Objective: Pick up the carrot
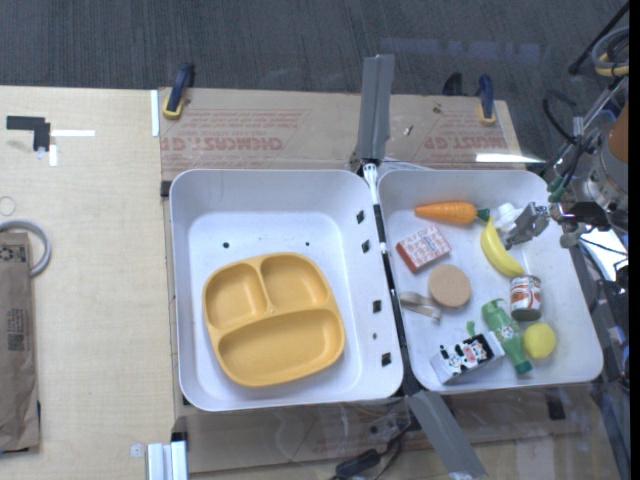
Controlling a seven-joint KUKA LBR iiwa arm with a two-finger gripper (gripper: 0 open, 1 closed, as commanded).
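The orange carrot (447, 211) with a green top lies on its side at the back of the right bin (461, 181), pointing left. My gripper (526, 225) hangs at the bin's right side, to the right of the carrot's green end and just above the top of a yellow banana (497, 251). It is apart from the carrot, and nothing from the bin is seen lifted in it. The arm comes in from the right edge.
Around the carrot the right bin holds a red box (422, 249), a brown disc (450, 287), a small can (525, 296), a green bottle (506, 334), a lemon (539, 340) and a cow-patterned carton (467, 357). A yellow divided plate (274, 316) sits in the left bin (200, 203).
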